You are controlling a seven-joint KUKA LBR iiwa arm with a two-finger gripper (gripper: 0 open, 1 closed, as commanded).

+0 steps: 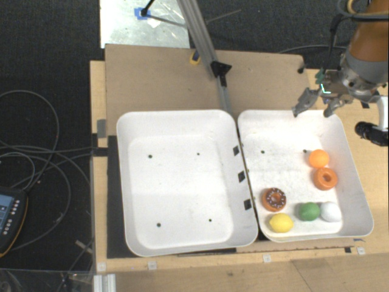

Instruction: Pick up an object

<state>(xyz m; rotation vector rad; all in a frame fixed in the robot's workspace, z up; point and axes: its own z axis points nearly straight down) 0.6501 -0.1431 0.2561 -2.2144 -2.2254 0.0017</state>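
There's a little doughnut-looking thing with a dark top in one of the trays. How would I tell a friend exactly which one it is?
Look in the right-hand white bin, the one with the small toys clustered at its near end. The chocolate-frosted doughnut is the leftmost of the cluster, just above the yellow lemon. Unlike the plain orange ring further right, its top is dark brown with sprinkles.

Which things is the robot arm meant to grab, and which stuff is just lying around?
For the job:
- two-finger gripper, open, nothing in it
- right white bin
- orange ball
- orange ring
- brown sprinkled doughnut
- green ball
- white ball
- yellow lemon

Just lying about:
- left white bin
- black cables
- handheld controller
- grey metal pole
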